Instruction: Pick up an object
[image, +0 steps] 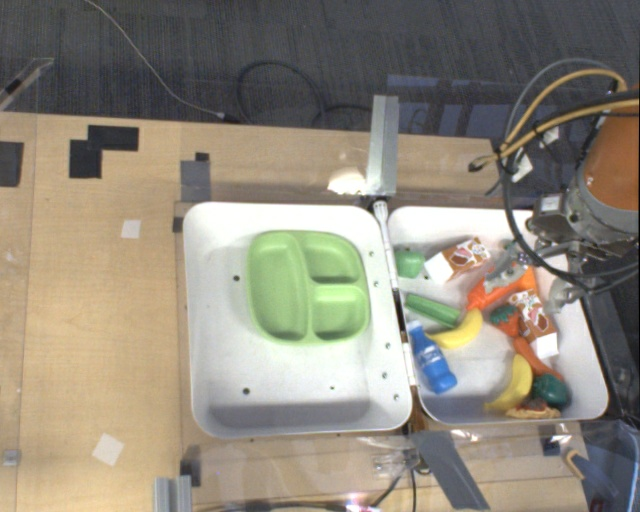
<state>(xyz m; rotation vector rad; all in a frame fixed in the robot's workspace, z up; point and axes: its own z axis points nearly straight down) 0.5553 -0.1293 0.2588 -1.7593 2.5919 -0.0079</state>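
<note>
Floor: dark carpet, crossed by a thin cable.
Bench: pale wood, marked with black patches.

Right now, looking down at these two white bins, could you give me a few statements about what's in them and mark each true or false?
1. A green divided tray lies in the left bin. True.
2. The blue bottle lies in the left bin. False: it lies in the right bin, near the divider.
3. Two bananas lie in the right bin. True: one mid-bin, one nearer the front.
4. The toys are shared evenly between both bins. False: all are in the right bin.
5. The arm reaches in from the view's left. False: from the right.
</note>
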